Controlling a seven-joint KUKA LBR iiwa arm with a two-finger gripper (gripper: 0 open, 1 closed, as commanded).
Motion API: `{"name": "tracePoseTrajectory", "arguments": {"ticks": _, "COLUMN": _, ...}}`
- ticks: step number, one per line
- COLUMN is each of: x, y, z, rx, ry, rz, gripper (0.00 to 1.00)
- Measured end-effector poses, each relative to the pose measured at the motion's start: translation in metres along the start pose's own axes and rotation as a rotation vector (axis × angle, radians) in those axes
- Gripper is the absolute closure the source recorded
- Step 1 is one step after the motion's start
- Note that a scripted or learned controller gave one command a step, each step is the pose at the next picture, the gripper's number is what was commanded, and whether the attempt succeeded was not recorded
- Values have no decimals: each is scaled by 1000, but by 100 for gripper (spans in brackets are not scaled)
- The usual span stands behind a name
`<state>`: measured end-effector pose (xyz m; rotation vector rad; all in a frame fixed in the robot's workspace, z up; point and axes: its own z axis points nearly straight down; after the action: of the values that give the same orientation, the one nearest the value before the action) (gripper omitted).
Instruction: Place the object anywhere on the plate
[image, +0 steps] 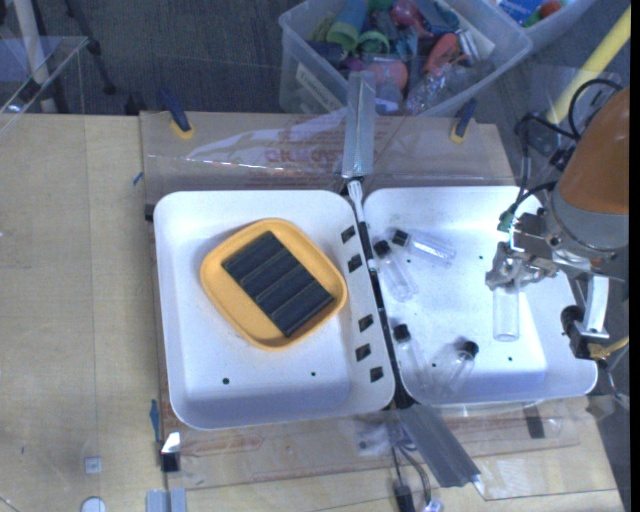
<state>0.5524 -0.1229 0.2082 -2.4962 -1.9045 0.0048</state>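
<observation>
My gripper (507, 272) hung over the right-hand bin (560, 370), and a clear vial (506, 312) stood upright directly beneath it, its top end up at my fingers. From that slanted overhead angle the vial appeared to be pinched between them, so I judged my fingers closed on it, lifted clear of the bin floor for carrying. Far to my left, across the black-clipped divider (362, 290) where the two bins meet, the yellow plate (222, 262) lay in the left-hand bin (190, 380), tilted at an angle and carrying a dark ribbed insert (278, 283). Other clear vials lay scattered to my left and below-left in the right-hand bin, one with a black cap (466, 349) close below-left of me, another near the divider (428, 243). I judged the pick done and the carry not yet begun: the vial was well apart from the plate, and it would have to cross the divider without slipping from a grip taken only at its top
</observation>
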Motion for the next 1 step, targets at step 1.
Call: {"name": "tracePoseTrajectory", "arguments": {"ticks": 1, "x": 0, "y": 0, "z": 0, "rx": 0, "ry": 0, "rz": 0, "gripper": 0}}
